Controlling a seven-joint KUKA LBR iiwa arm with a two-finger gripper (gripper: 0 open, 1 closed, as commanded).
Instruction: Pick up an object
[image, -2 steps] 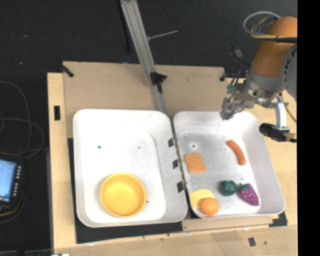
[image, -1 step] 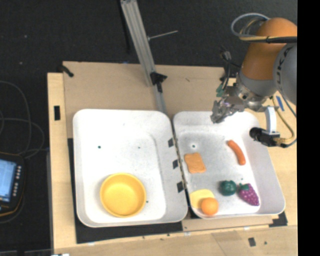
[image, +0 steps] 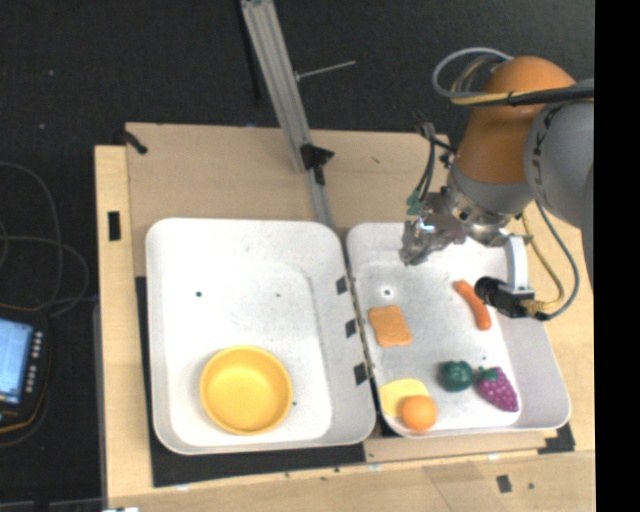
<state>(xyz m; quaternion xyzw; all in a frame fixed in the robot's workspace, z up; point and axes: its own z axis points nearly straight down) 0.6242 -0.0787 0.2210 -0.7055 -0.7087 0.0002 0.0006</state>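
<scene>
My gripper (image: 418, 243) hangs over the far left part of the right bin (image: 530, 340), below the orange band of the arm. Nothing shows between its fingers. In that bin lie a tan cracker-like slab (image: 389, 325), an orange carrot (image: 474, 303), a dark green vegetable (image: 456, 375), a purple grape bunch (image: 497, 389), an orange fruit (image: 418, 412) and a yellow piece (image: 398, 390) under it. The slab lies below and a little left of the gripper.
A yellow bowl (image: 246, 389) sits in the near part of the left bin (image: 180, 260). A slanted metal pole (image: 288, 100) rises behind the bins. A black cable clip (image: 505, 296) hangs beside the carrot. A tablet (image: 15, 365) rests off the bench at left.
</scene>
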